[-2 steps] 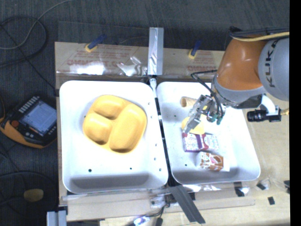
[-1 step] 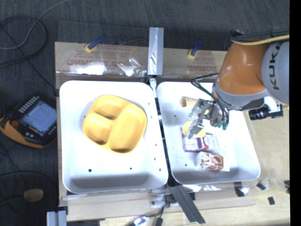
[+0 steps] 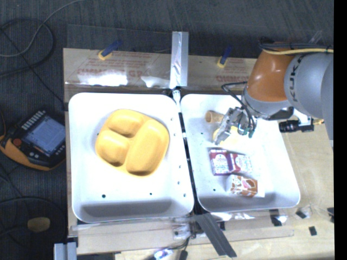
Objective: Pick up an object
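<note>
My gripper (image 3: 232,127) hangs over the upper middle of the right bin (image 3: 282,161), below the arm's orange band. A small tan cone-shaped piece (image 3: 213,116) lies just to its left, close to it. A purple and white packet (image 3: 230,162) lies flat below the gripper, apart from it. A brown and white packet (image 3: 243,186) sits nearer the front edge. A large yellow bun-like object (image 3: 132,141) rests in the middle of the left bin (image 3: 87,199).
A raised divider (image 3: 184,145) runs between the two bins. A metal post (image 3: 179,58) stands behind it. A handheld pendant (image 3: 35,140) lies on the floor at the left, with cables around it.
</note>
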Controlling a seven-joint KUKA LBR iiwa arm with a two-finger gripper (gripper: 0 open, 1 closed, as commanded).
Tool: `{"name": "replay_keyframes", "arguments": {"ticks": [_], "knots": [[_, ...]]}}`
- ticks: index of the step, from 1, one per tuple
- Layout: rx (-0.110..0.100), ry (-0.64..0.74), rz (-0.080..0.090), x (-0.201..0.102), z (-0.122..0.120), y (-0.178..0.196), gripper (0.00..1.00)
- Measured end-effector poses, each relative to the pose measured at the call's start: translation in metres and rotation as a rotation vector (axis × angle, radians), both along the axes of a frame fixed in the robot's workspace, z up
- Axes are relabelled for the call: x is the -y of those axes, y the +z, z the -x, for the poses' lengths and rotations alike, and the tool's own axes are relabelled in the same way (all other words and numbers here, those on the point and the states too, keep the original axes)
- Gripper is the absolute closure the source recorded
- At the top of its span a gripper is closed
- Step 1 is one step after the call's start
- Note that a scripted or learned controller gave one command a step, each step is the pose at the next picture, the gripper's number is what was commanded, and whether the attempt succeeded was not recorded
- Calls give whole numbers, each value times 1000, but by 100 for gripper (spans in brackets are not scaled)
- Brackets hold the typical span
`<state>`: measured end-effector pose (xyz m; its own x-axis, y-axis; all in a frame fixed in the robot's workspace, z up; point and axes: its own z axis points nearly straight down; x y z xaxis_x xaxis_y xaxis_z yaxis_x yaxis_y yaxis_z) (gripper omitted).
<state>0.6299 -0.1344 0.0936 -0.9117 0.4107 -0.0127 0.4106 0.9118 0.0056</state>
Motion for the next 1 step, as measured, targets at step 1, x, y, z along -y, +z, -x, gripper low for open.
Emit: {"name": "replay_keyframes", "arguments": {"ticks": [1], "knots": [[-9,-334,0,42,-27,3,100]]}}
